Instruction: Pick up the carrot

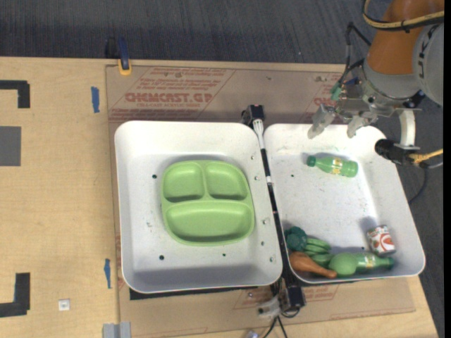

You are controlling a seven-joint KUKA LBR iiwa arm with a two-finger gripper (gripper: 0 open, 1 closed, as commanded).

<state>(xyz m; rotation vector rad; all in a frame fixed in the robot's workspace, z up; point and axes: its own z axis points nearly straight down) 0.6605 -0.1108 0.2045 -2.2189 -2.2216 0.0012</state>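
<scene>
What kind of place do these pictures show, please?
Probably a robotics lab bench for grasping tests: a robot arm with its open gripper above two white bins, toy items such as a carrot, and cardboard marked with tape.

The carrot point(311, 264) is lying on its side in the right bin's point(394, 189) near-left corner, well apart from the gripper point(337, 123), which is hovering over the far edge of that same bin w/ fingers spread. It's orange, short and tapered, w/ a dark green leafy top point(301, 239) sitting at its far-left end. The narrow tip is pointing right, toward the near wall. Relative to the gripper, it's sitting toward the camera and slightly left, nearly the bin's whole depth away. Its right end is touching or just beside a green bottle point(359, 263); can't tell which.
</scene>
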